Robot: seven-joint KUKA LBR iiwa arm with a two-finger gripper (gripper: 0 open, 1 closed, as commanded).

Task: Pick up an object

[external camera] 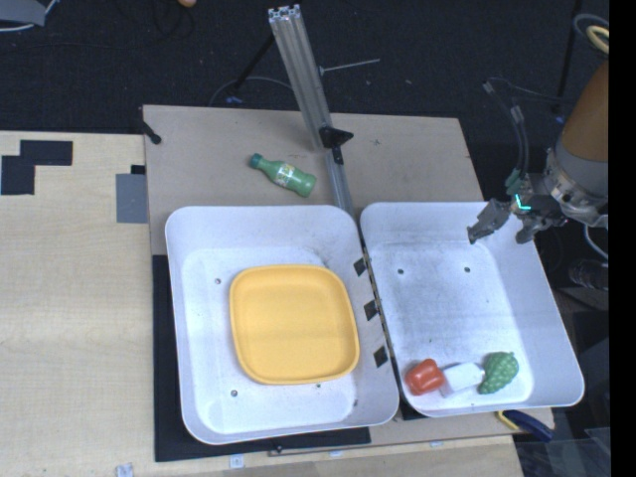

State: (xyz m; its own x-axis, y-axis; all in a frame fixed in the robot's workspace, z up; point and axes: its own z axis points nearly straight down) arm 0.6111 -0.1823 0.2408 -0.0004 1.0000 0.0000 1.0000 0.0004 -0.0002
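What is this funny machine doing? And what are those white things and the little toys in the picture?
The picture comes from a camera fixed above a workbench, looking down at a slant. On the right you see the end of a robot arm, with a gripper like a two-finger hand. It hangs over the top corner of the right white bin, and it holds nothing.

The white things are two shallow bins side by side. In the left bin lies a yellow plate. In the bottom corner of the right bin sit three small toys close together: a red one, a white one and a green one that looks like a bunch of grapes.

Behind the bins, on the bench, a little green bottle lies on its side. The robot's job is to pick something up.
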